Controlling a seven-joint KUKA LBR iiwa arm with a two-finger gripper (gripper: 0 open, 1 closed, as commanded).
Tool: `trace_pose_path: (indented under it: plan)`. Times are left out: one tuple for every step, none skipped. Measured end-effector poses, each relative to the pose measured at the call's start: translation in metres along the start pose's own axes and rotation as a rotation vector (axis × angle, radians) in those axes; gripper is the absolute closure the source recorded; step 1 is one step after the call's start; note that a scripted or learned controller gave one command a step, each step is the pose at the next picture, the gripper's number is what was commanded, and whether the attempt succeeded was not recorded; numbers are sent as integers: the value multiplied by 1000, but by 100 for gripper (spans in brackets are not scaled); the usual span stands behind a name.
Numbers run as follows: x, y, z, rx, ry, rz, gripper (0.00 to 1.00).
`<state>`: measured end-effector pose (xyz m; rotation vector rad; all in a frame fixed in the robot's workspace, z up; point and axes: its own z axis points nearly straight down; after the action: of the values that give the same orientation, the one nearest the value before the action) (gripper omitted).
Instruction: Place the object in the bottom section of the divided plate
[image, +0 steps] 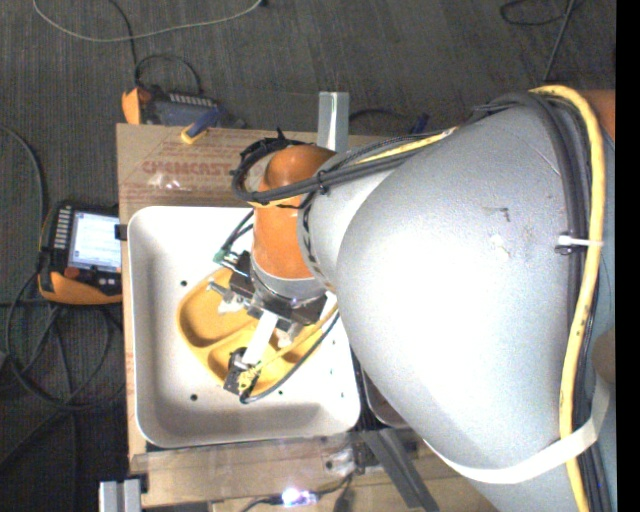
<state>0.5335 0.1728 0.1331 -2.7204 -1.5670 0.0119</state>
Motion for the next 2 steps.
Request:
trace_pose_path:
  plan:
    - [29, -71, -127, -5, 1, 114, 0]
    - [29, -71, -135, -4, -5, 111, 100]
